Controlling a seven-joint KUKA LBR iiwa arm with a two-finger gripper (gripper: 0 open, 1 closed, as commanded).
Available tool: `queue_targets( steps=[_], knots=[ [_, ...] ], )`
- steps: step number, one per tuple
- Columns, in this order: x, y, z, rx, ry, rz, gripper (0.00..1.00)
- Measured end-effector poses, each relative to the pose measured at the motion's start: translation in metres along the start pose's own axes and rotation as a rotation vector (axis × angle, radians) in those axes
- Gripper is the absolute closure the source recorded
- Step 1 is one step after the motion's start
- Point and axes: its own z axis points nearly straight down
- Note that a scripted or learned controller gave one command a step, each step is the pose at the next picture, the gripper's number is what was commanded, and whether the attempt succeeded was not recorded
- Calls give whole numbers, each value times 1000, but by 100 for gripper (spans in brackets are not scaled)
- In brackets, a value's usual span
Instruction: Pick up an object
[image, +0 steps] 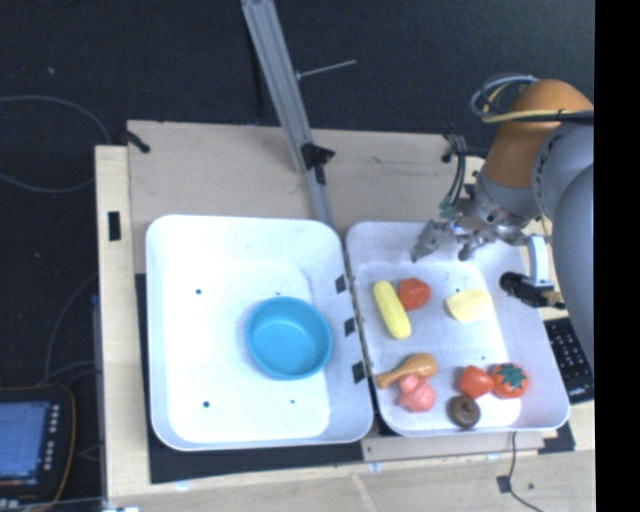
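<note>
Overhead, gripper (445, 245) hovers at right bin's (390, 240) far edge — fingers apart, seemingly empty. Nearest candidates: red piece (414, 293) and corn (392, 308) just below it — corn's long axis runs near-to-far.

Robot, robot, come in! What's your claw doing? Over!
Claw open, holding nothing, above right bin's far edge. Toy corn and red toy nearest below. Nothing in the way.
</note>
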Motion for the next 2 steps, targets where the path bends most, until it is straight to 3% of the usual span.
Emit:
queue_targets(
  steps=[1,2],
  knots=[
    [-2,1,-16,-7,-6,-3,100],
    [-5,6,-85,-10,3,-3,100]
  ],
)
